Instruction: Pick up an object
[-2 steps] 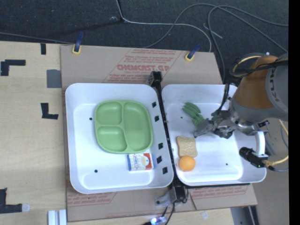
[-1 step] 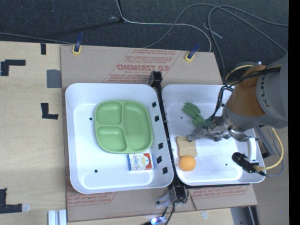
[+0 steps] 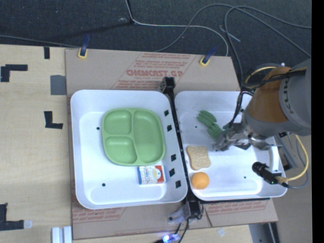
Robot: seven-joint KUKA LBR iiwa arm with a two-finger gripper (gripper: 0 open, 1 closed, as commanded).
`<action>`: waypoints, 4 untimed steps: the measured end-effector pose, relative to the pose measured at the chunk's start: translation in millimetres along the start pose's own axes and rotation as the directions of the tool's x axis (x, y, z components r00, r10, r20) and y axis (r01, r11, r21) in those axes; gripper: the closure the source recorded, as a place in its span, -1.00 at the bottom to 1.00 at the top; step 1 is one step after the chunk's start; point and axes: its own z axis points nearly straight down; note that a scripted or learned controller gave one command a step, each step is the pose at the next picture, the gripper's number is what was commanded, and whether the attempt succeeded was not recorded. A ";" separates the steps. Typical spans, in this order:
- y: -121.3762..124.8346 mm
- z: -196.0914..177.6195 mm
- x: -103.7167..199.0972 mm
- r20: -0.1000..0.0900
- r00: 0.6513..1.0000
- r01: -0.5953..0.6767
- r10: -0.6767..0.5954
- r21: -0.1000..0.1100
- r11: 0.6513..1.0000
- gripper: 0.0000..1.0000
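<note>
In the right bin (image 3: 223,190) lie a green bean pod (image 3: 209,121), a slice of toast (image 3: 198,157) and an orange (image 3: 200,180). My gripper (image 3: 221,144) reaches in from the right and sits low over the bin, just right of the toast and below the bean pod. The left bin (image 3: 83,151) holds a green divided plate (image 3: 134,136) and a small blue and white carton (image 3: 151,175) below it.
A black clamp bar (image 3: 174,135) runs between the two bins. Both bins rest on a cardboard sheet (image 3: 152,70) held by yellow clips. Cables cross the dark floor at the back. A black fitting with a yellow cable (image 3: 268,173) hangs at the arm's lower right.
</note>
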 end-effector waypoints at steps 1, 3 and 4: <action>-0.7 -62.5 1.9 0.002 1.000 0.000 0.000 0.003 1.000 1.00; -0.8 -125.8 2.6 0.001 1.000 0.000 0.000 0.005 1.000 1.00; -14.2 -118.8 57.8 0.000 1.000 0.003 -0.003 0.008 1.000 1.00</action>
